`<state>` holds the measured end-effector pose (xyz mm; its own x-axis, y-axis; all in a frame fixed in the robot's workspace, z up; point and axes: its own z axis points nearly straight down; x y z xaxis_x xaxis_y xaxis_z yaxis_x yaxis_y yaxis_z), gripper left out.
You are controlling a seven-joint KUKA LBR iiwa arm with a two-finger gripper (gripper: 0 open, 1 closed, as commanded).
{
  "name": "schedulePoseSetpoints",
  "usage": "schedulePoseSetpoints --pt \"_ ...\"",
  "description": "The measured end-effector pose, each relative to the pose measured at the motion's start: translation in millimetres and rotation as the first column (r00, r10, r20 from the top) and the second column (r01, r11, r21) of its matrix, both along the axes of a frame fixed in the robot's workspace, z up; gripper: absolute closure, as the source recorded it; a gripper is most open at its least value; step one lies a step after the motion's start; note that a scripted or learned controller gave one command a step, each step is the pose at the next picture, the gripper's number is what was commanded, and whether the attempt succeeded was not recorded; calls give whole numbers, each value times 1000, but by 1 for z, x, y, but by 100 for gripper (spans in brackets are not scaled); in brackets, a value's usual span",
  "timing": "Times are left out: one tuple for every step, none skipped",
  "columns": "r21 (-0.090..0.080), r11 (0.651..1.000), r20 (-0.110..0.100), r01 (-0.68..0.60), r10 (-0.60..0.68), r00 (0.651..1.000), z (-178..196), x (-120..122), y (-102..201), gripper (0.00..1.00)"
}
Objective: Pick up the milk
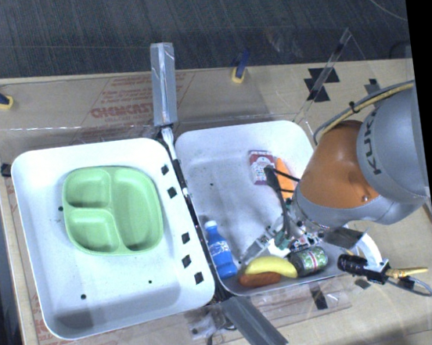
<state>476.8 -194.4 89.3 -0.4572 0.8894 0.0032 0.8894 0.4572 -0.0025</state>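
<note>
The milk (261,165) is a small red-and-white carton lying flat near the back of the right bin (227,198). An orange carrot (284,173) lies against its right side. My gripper (287,236) hangs low over the front of the right bin, well in front of the milk and just above the banana (269,267) and the green can (310,260). The orange-banded wrist (335,180) covers the bin's right side. Nothing shows in the gripper's grasp.
A blue bottle (220,248) lies along the right bin's left wall. A reddish-brown item (255,280) sits under the banana at the front edge. A green divided plate (113,209) rests in the left bin (50,292).
</note>
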Motion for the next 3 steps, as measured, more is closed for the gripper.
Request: schedulePoseSetpoints --pt "-1 999 0 35 -35 999 28 89 24 0" --pt "-2 986 1 164 -164 986 54 121 -15 0" --pt "0 1000 0 9 -9 1000 15 82 1 0"
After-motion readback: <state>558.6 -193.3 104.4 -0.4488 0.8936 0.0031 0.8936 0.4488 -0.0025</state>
